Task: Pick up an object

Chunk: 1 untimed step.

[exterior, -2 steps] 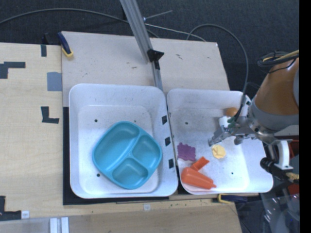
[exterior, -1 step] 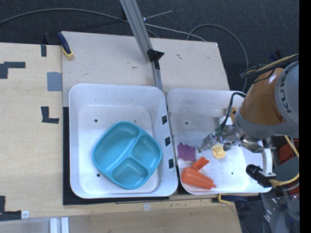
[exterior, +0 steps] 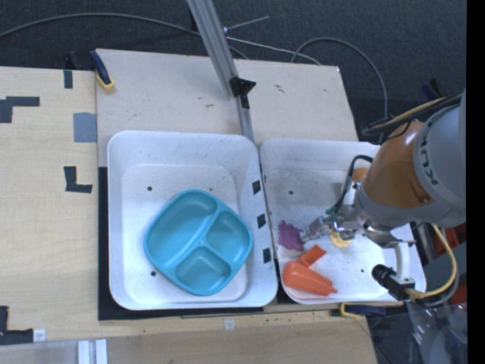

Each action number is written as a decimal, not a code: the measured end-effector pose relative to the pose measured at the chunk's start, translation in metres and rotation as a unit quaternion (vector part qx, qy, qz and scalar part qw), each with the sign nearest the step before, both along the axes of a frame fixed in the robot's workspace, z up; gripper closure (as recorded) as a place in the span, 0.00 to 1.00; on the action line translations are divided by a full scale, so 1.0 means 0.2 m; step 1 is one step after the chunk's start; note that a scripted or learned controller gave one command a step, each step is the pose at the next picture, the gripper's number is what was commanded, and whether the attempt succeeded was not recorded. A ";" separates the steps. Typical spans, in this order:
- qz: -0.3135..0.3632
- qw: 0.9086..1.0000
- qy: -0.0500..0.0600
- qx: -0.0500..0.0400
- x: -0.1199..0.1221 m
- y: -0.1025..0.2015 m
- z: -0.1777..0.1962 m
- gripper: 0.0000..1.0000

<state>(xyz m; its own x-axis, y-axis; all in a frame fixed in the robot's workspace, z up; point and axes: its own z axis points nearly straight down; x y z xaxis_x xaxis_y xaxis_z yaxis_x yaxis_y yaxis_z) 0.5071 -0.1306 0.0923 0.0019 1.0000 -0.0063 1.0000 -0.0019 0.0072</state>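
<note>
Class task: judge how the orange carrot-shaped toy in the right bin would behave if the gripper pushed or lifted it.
The orange carrot-shaped toy looks tapered and rounded, so a push would probably roll or swing it. Its smooth, seemingly plastic surface suggests it is stiff, light and perhaps slippery. It lies against the right bin's front wall, which may crowd a grasp.

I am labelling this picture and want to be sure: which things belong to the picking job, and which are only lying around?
Belong to the job:
gripper
purple piece
orange carrot
small orange piece
yellow piece
right bin

Only lying around:
blue divided plate
left bin
metal rail
cables
</note>
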 end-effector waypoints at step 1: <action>0.000 1.000 0.000 0.001 0.00 0.00 0.05 1.00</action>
<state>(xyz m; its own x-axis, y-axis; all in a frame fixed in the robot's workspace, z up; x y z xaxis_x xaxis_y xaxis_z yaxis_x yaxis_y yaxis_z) 0.5073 -0.1297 0.1031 0.0010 1.0000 -0.0039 1.0000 -0.0010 0.0065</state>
